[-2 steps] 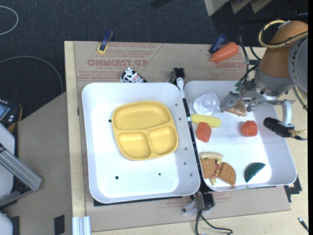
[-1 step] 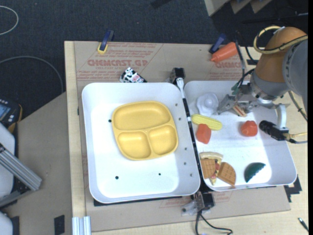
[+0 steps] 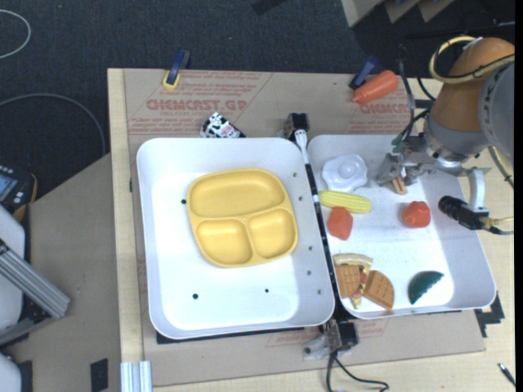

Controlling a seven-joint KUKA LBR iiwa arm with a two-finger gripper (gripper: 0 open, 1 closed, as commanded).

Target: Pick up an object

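My gripper [image 3: 395,175] hangs low over the far part of the right bin [image 3: 458,261], just right of a white cup-like piece [image 3: 344,171]. A small orange-brown bit shows at its tip, and I cannot tell whether it is held. In that bin lie a yellow corn cob [image 3: 346,202], an orange-red piece [image 3: 340,223], a red piece [image 3: 416,214], two waffle-like slices [image 3: 365,283] and a dark green piece [image 3: 425,284].
The left bin [image 3: 163,284] holds a yellow divided plate [image 3: 242,216]. On the bench behind the bins lie an orange carrot [image 3: 375,86], a black-and-white toy [image 3: 220,126] and a yellow-blue clamp [image 3: 174,71]. The arm [image 3: 466,96] comes in from the right.
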